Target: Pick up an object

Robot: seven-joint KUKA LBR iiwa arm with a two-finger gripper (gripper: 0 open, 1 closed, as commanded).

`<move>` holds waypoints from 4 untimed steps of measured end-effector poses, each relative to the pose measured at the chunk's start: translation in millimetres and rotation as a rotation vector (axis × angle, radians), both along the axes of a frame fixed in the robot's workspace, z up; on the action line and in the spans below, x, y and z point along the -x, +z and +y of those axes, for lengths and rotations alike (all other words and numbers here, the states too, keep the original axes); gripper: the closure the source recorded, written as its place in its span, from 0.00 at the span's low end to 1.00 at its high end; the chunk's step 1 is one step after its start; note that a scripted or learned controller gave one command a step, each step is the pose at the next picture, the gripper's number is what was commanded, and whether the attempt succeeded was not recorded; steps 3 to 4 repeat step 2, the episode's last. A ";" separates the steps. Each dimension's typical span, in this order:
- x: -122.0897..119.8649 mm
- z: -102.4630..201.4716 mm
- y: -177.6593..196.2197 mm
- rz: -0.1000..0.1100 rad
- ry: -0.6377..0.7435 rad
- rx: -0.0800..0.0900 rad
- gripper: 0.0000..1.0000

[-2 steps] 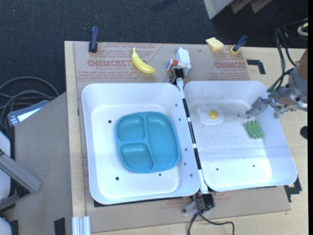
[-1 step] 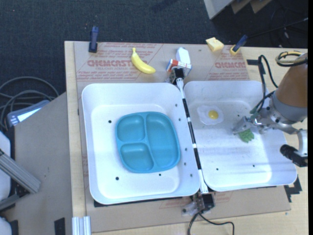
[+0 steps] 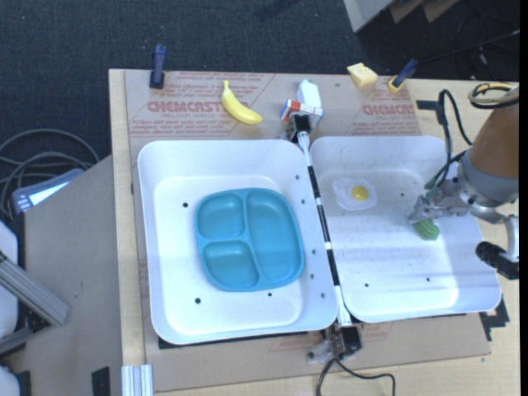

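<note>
In the right bin [image 3: 396,295] lie a fried egg toy [image 3: 355,195] near the upper left and a small green object [image 3: 427,229] toward the right side. My gripper [image 3: 426,210] is low in the right bin, directly over the green object and touching or nearly touching it. The arm with its orange band [image 3: 497,148] comes in from the right. A blue divided plate [image 3: 248,238] lies in the middle of the left bin [image 3: 165,180].
Behind the bins on the cardboard lie a yellow banana [image 3: 238,107], a small white and red carton [image 3: 307,101], a yellow block [image 3: 361,75] and two blue clamps [image 3: 157,64]. A black cable [image 3: 447,130] loops near the arm.
</note>
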State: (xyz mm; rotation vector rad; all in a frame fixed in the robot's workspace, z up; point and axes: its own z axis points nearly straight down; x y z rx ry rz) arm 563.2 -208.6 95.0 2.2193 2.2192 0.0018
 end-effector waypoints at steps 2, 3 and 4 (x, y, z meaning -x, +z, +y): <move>-59.1 127.6 90.3 0.001 0.001 -0.002 1.00; -59.1 127.6 90.3 0.001 0.001 -0.002 1.00; -59.1 127.6 90.3 0.001 0.001 -0.002 1.00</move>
